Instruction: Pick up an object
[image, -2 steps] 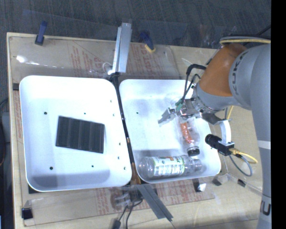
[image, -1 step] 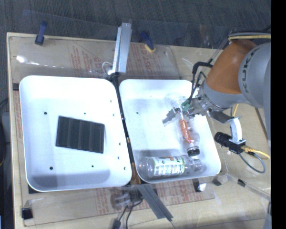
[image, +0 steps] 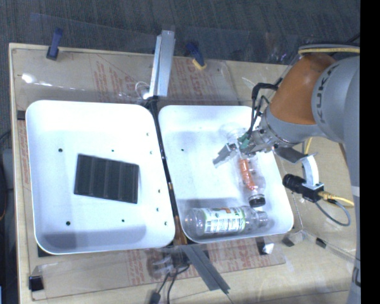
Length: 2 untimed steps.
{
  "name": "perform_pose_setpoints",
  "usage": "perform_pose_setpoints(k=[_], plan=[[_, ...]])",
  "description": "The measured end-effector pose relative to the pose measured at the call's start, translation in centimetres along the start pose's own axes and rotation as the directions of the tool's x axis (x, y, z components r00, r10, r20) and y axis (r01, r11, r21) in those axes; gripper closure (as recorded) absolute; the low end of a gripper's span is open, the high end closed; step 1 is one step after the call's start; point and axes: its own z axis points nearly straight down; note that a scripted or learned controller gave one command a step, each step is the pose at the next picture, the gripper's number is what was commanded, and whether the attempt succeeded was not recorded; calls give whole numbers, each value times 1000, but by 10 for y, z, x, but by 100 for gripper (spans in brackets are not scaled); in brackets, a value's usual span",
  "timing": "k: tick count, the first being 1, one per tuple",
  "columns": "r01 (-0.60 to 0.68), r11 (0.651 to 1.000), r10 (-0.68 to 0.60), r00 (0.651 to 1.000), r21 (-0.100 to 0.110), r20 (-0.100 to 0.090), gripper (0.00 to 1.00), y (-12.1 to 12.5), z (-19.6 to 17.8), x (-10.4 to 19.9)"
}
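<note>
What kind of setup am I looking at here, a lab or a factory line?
Most likely a robotics lab bench for grasping trials: two shallow white bins side by side, a grey arm's gripper, and clear plastic bottles as test objects.

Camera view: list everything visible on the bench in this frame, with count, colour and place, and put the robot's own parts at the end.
white bins: 2, white, side by side on the bench
dark ribbed pad: 1, black, lying flat in the left bin
large plastic bottle: 1, clear with a green and white label, on its side along the right bin's near wall
small plastic bottle: 1, clear with orange contents and a dark cap, in the right bin just below the claw
blue clamps: 2, blue, at the bench's far edge
metal bar: 1, grey, standing behind the gap between the bins
arm: 1, grey with an orange band, entering from the right
claw: 1, grey, over the right bin
</note>
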Motion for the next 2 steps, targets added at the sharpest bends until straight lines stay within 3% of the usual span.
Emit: perform_pose_setpoints(k=[1, 2], plan=[[6, 1000, -6, 1000, 1, -1, 0, -10, -12, 2], [63, 998, -63, 998, 3, -3, 0, -3, 3, 1]])
